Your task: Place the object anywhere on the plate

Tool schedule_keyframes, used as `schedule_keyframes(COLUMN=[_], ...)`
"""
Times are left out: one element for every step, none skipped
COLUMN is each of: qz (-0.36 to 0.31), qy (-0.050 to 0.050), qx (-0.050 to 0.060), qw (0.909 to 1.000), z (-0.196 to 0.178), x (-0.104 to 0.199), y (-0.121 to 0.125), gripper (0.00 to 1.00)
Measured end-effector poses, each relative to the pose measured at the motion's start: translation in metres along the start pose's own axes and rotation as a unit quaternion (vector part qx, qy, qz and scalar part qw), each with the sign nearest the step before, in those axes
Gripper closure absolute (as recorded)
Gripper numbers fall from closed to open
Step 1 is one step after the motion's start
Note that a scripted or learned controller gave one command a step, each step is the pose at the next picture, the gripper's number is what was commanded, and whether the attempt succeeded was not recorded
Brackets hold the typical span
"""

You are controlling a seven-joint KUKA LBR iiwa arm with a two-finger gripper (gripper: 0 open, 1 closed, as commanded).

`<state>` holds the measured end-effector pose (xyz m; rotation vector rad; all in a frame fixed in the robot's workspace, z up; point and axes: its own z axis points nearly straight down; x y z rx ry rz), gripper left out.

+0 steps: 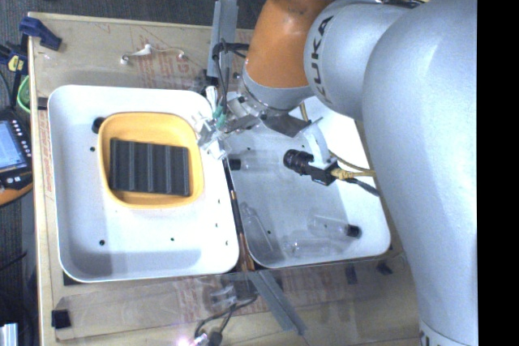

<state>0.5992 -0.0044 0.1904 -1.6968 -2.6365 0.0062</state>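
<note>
The end effector (212, 128) hovers at the yellow plate's (151, 125) right rim in the left bin (73, 255). I cannot tell its state, nor what it carries. A dark ridged object (151, 167) lies on the plate. Next comes probably lowering or release.

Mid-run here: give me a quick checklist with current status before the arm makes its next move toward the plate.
1. Yellow square plate with the dark ribbed insert sits flat in the left white bin: ok.
2. Plate not blocked by the arm: ok.
3. End effector is above the seam between the left bin and the right white bin, by the plate's right rim: ok.
4. Object gripped: cannot tell.
5. Black cable hangs over the right bin, possible snag: not ok.
</note>
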Motion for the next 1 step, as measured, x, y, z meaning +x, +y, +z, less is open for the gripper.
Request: schedule_keyframes(qz=[0.0], qy=[0.0], qx=[0.0], qw=[1.0], z=[-0.0001], x=[-0.0003], y=[-0.0001], gripper=[0.0])
